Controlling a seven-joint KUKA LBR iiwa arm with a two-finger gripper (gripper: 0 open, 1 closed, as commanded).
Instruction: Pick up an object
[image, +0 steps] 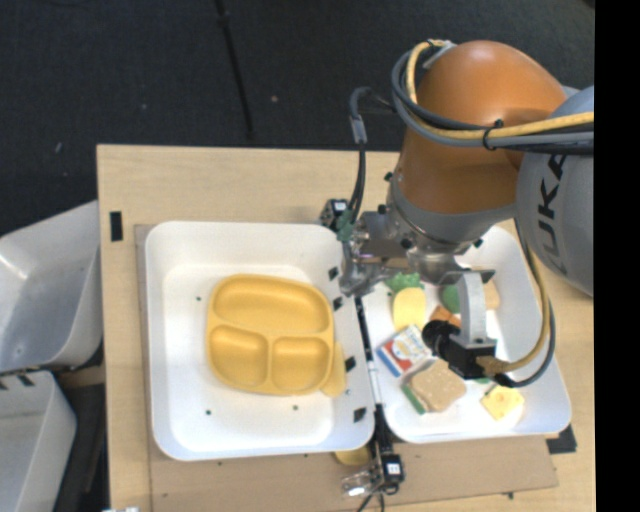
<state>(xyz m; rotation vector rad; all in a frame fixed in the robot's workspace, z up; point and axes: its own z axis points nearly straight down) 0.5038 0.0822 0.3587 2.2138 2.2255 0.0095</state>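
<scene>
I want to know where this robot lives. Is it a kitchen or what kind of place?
Probably a robot test lab, not a kitchen. A big robot arm hangs over two white bins on a plain wooden bench, with a yellow divided tray in one and toy-like food pieces in the other.

Arm (480, 130) is sporting a big glossy orange dome over a grey collar; yellow and black cables are looping round it; grey casing's showing black lettering at right.

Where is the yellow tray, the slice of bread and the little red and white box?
yellow tray (270, 333), camera view, middle ridge.
slice of bread (437, 387), camera view, top face.
red and white box (404, 350), camera view, printed top.
</scene>
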